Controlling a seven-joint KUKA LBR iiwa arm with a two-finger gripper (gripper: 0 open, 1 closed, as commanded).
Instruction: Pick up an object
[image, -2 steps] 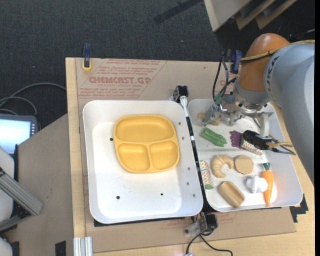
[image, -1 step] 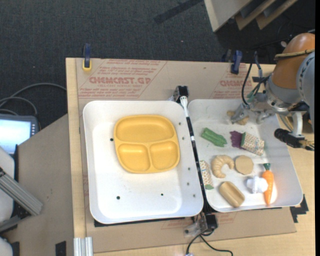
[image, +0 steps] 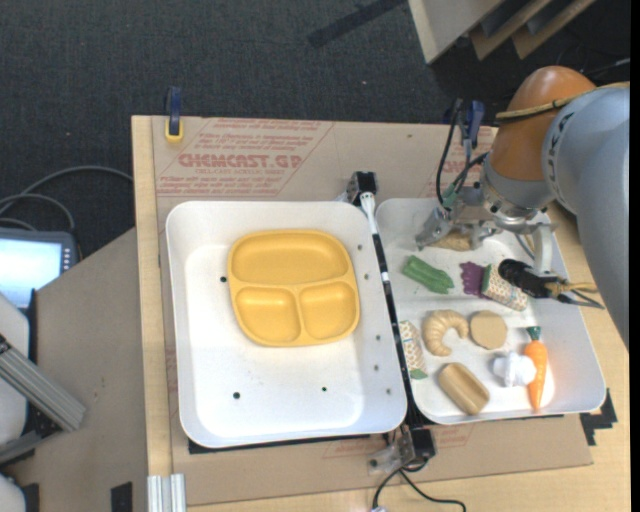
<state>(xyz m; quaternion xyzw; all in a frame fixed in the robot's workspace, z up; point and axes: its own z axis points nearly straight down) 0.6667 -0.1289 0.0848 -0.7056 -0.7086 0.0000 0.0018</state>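
Note:
My gripper (image: 455, 232) is down at the back of the right bin (image: 580, 400), near its far-left corner. A small tan thing (image: 459, 242) shows right under it; whether it is gripped is unclear. In front of the gripper lie a green toy vegetable (image: 428, 273), a purple piece (image: 470, 276) and a pale speckled piece (image: 502, 291). Nearer the front are a croissant (image: 444, 331), a round biscuit (image: 488, 330), a bread roll (image: 465, 387), a white-and-blue piece (image: 514, 370) and a carrot (image: 538, 374).
The left bin (image: 200, 380) holds a yellow divided plate (image: 293, 285) in its far half. A black clamp (image: 362, 185) sits at the top of the rim between the bins. Cardboard (image: 240, 150) lies under both bins.

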